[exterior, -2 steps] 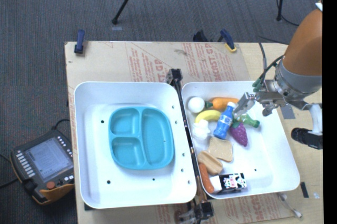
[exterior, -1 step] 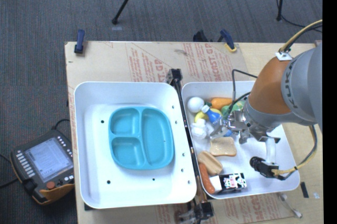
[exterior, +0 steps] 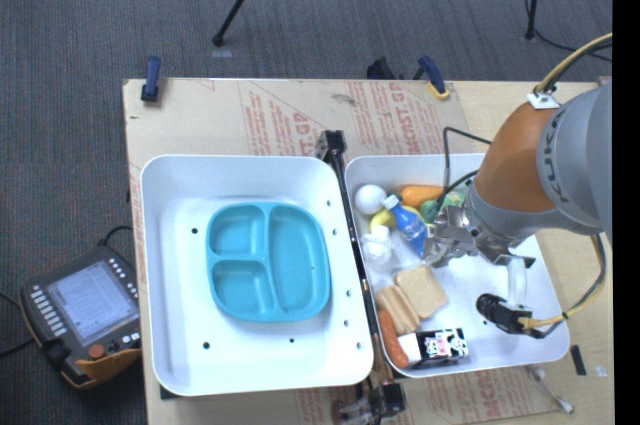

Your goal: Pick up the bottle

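The bottle (exterior: pixel 407 224) is small and clear with a blue label and blue cap. It lies tilted in the right bin (exterior: pixel 545 298), near the bin's left wall, among play food. My gripper (exterior: pixel 443 242) hangs low in that bin, just right of the bottle's lower end and above a slice of toast (exterior: pixel 423 290). The grey wrist and orange band cover the gripper from above, so its tips are hard to make out. Nothing can be seen held.
Around the bottle lie a white egg (exterior: pixel 370 198), a carrot (exterior: pixel 420 194), a green piece (exterior: pixel 431 209) and a yellow piece (exterior: pixel 380 221). A sausage (exterior: pixel 394 341) and a cow-print carton (exterior: pixel 440 345) lie nearer the front. The left bin (exterior: pixel 170 213) holds a teal divided plate (exterior: pixel 268 260).
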Available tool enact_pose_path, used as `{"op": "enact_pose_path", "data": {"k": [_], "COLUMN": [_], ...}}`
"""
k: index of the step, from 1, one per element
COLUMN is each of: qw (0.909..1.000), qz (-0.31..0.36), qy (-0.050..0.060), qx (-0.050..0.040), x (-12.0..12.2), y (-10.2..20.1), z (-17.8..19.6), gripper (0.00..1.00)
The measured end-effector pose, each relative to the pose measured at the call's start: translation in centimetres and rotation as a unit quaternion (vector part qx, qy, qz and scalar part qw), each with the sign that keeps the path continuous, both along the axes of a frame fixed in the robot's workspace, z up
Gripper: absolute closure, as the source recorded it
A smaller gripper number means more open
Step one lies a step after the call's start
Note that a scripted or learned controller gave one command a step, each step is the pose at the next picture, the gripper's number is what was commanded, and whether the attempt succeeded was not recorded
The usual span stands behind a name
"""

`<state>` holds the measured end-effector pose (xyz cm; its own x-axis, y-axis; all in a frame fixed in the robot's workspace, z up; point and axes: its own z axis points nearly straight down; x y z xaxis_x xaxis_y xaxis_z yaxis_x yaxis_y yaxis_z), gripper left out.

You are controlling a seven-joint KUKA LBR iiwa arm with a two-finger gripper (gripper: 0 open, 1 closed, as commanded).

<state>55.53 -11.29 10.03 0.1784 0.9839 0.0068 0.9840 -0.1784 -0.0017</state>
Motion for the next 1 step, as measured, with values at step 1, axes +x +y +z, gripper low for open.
{"op": "enact_pose_path", "data": {"k": [1], "qw": [0.9994], "qz": [0.034], "qy": [0.0], "qx": [-0.0028], "x": [-3.08], "y": [9.03], "z": [16.92], "gripper": [1.0]}}
